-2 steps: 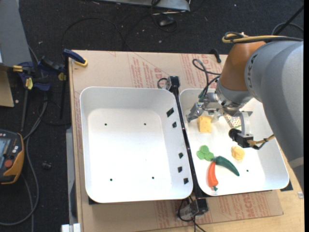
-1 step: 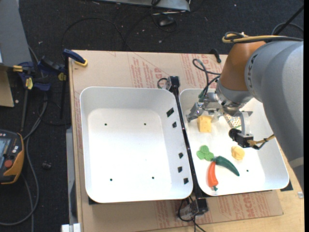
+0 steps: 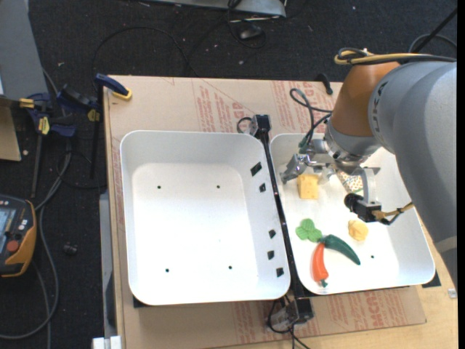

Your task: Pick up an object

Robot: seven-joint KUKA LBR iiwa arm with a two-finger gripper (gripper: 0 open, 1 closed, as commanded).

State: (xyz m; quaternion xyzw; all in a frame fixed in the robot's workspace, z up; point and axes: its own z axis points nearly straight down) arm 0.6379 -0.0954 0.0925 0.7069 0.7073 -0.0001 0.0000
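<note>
So far nothing is lifted: your gripper [image 3: 311,167] hangs low over the right bin [image 3: 407,271], fingers spread and empty just above the yellow block [image 3: 309,188], so you have the closing and the lift left to do.

Grey arm [image 3: 407,115] reaches in — pincer [image 3: 314,167] pointing down.

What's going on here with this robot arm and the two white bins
The grey arm reaches in from the right and has its pincer low in the right bin, just above a pale yellow block. Nearer the front of that bin lie a green leafy piece, an orange carrot, a dark green pod and a small yellow piece. Nothing looks lifted yet.
</note>
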